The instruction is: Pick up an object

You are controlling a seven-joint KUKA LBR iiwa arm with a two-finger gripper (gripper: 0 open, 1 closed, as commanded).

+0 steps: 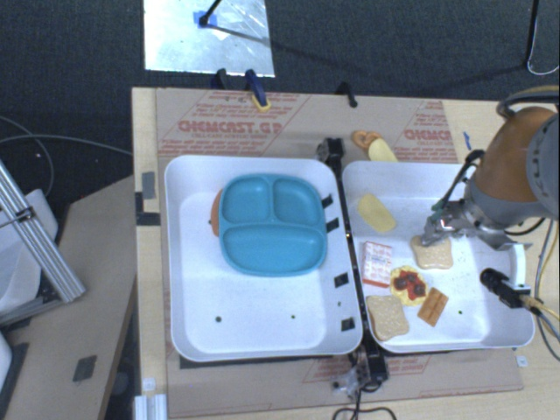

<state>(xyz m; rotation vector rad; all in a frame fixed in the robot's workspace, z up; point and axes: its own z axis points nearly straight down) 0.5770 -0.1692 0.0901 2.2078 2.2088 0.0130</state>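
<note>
Left bin (188, 261): a blue divided plate (272, 224) lies at its centre, tilted a little, with something orange just peeking from under the plate's 9 o'clock edge. Nothing here is being handled.

On the cardboard beyond the bins, at 12 o'clock of the right bin, a small yellow and orange toy (376, 146) lies outside the rim.

Right bin (499, 322): the loose pieces cluster in its left and near part. A pale yellow piece (376, 212) sits toward 10 o'clock. Below it is a small red-and-white packet (378, 262), then a slice with red topping (409, 283) at about 6 o'clock of the bin's centre, a plain bread-like slice (387, 316) at 7 o'clock, and a brown cracker-like piece (433, 306) just beside the topped slice. A second pale slice (433, 255) lies near the centre.

The gripper (437, 232) comes in from 3 o'clock and sits low, right at the 12 o'clock edge of that central pale slice, apparently touching it. Whether the claw is apart or together cannot be told; the wrist hides it.

Progress, as I judge it: approach done, target likely the central slice. Grasp unconfirmed; every piece rests flat on the bin floor. Closing and lifting are left.
</note>
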